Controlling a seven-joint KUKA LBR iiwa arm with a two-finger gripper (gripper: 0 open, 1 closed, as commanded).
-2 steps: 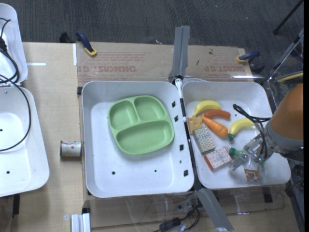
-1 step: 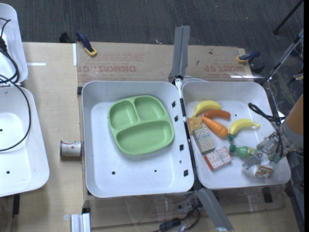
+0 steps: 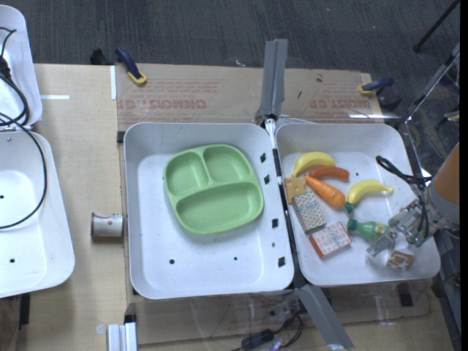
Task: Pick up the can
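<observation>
The can [image 3: 107, 225], silvery with an orange end, lies on its side on the wooden bench just outside the left bin's [image 3: 139, 196] left wall. My gripper [image 3: 393, 238] is low over the front right corner of the right bin [image 3: 409, 273], far from the can. It hangs beside a green bottle [image 3: 365, 229] and just above a small brown box [image 3: 400, 260]. Nothing shows held in it.
A green divided plate [image 3: 213, 189] fills the middle of the left bin. The right bin holds two bananas [image 3: 369, 190], carrots [image 3: 325, 190], a cheese wedge [image 3: 295, 187] and small cartons [image 3: 330, 240]. A white tub with black cable [image 3: 22, 218] stands at the far left.
</observation>
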